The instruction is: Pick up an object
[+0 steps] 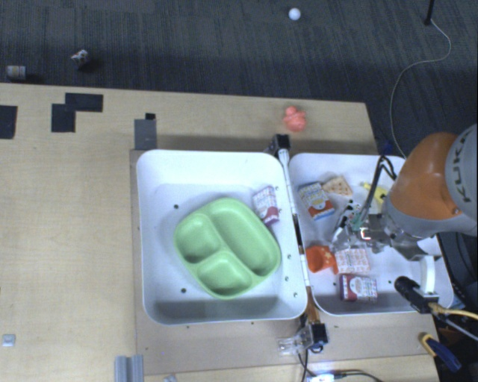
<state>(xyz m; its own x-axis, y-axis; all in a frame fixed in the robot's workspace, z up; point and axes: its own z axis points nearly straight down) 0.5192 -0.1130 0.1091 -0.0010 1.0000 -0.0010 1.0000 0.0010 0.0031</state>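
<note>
White plastic, two shallow bins side by side on a pale wood bench (67, 246). Left bin (160, 298) holds one green divided plate (226, 246) with three compartments, and one small printed packet (266, 204) leaning at the plate's upper right edge; its print is too small to read. Right bin (317, 302) holds a cluster of small items: one blue-and-white carton (316, 200) near the top, one tan cracker-like piece (337, 185) just beside it, one orange lump (320, 259) against the left wall, one red-checked packet (352, 261) touching that lump's right side, and one dark red box (358, 287) just below the packet. No lettering on any of them is legible. The grey arm with its orange band (422, 186) comes in from the right; the gripper (355, 227) hangs low over the right bin, just above the checked packet. Cannot tell how it is set or whether anything is in it. One pink ball (295, 118) lies on the bench beyond the bins. One white ball (294, 13) sits on the dark carpet.
</note>
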